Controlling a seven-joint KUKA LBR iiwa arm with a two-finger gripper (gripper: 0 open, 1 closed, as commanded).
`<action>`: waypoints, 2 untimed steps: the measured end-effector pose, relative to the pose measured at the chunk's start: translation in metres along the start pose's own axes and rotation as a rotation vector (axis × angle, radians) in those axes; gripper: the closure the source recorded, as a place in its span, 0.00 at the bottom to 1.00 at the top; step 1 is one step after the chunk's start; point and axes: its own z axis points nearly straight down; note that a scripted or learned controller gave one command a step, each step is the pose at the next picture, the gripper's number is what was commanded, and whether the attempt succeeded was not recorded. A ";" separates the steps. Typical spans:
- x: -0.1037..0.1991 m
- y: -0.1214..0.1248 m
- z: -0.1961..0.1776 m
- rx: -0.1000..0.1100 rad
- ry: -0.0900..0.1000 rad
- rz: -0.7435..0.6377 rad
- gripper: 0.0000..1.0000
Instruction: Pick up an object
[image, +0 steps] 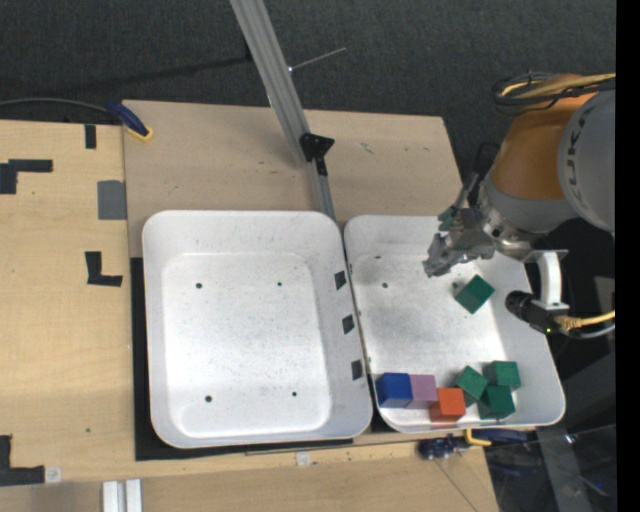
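Camera view, left to right: we see the left bin (160, 300) bare of blocks, then the right bin (400, 300), with a blue block (395, 388), purple block (423, 388), orange block (450, 402) and three green blocks (487, 386) clustered along its near edge. A lone green block (474, 294) lies apart, just below the gripper (443, 256), which hovers above the bin's far side. We cannot tell how its hand is set. We judge nothing has been lifted; the grasp remains.
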 end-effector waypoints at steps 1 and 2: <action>0.048 0.005 0.005 0.001 0.000 0.000 1.00; 0.105 0.006 -0.007 -0.001 0.001 -0.001 1.00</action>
